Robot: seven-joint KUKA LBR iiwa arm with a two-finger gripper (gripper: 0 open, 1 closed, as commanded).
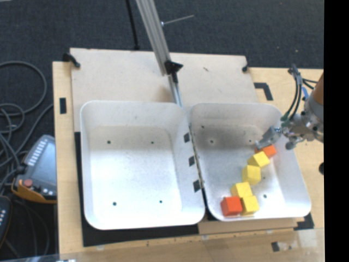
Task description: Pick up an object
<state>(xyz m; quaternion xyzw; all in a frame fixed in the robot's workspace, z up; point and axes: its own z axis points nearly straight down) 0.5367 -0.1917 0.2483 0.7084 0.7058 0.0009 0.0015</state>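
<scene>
Reaching in from the right, the arm's gripper [267, 141] hung low over the right bin [218, 121], beside a small orange block [270, 151]; its grip could not be told.

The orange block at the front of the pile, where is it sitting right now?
The orange block lies in the right bin, near its front-left corner, touching a yellow block on its right; another yellow block sits just behind.
</scene>
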